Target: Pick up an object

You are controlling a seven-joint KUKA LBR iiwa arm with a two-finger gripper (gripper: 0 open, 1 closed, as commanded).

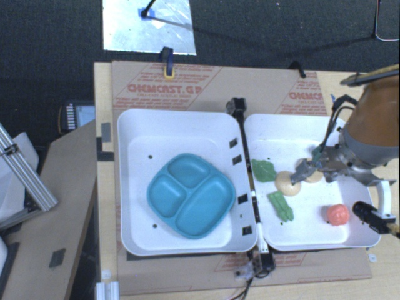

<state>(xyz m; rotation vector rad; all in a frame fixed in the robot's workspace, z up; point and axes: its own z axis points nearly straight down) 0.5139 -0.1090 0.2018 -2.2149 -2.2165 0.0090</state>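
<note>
— Where are the things that could be picked up?

— All in the right bin (275, 136). A pale tan round piece (286, 184) lies near the bin's middle, a little toward its left wall. A light green leafy piece (263, 170) sits just left of it, close to the divider between the bins. A darker green elongated piece (281, 205) lies below them, toward the front edge. An orange-red round piece (337, 214) rests near the front right corner.

— And the gripper?

— The gripper (302, 172) is low over the right bin's middle, its tip right at the upper right edge of the tan round piece. I can't tell whether it touches that piece, and whether the tool is spread or pressed together can't be made out either. Nothing shows pinched in it.

— The arm?

— The grey arm (356, 155) with its orange band (375, 114) comes in over the bin's right wall.

— What else is on the bench?

— The left bin (134, 136) holds a blue divided plate (190, 195), turned cornerwise, a little toward the bin's front. Both bins sit on a brown printed cardboard sheet (187, 83). A yellow clamp (169, 64) grips the sheet's far edge.
</note>
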